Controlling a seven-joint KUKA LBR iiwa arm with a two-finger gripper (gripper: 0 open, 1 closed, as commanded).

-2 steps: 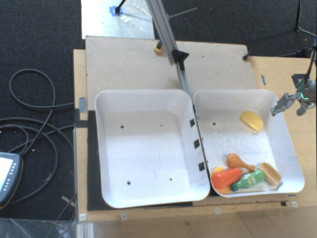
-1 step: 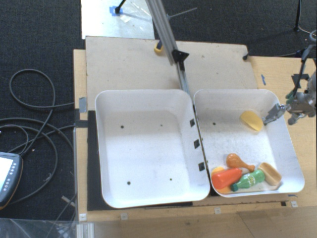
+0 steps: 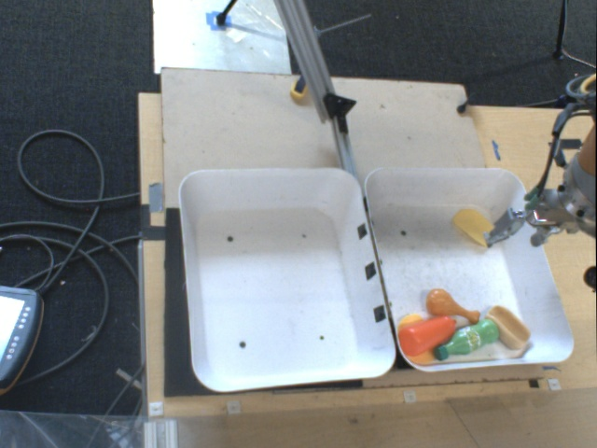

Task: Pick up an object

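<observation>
In the right bin (image 3: 536, 278), a yellow wedge-shaped piece (image 3: 472, 224) lies apart from the rest, near the bin's far right side. My gripper (image 3: 516, 235) hangs over the bin's right rim, open. Its left fingertip (image 3: 495, 234) is right beside the yellow piece, and nothing sits between the fingers. Heaped in the front corner are an orange drumstick shape (image 3: 446, 302), a red-orange vegetable (image 3: 427, 331), a green bottle (image 3: 469, 339) and a tan bun-shaped piece (image 3: 508, 327).
The left bin (image 3: 201, 278) sits beside the right one, sharing a raised middle rim (image 3: 370, 269). A slanted metal pole (image 3: 312, 59) crosses the back of the bench. Cables and a handheld screen (image 3: 14, 329) lie on the floor at left.
</observation>
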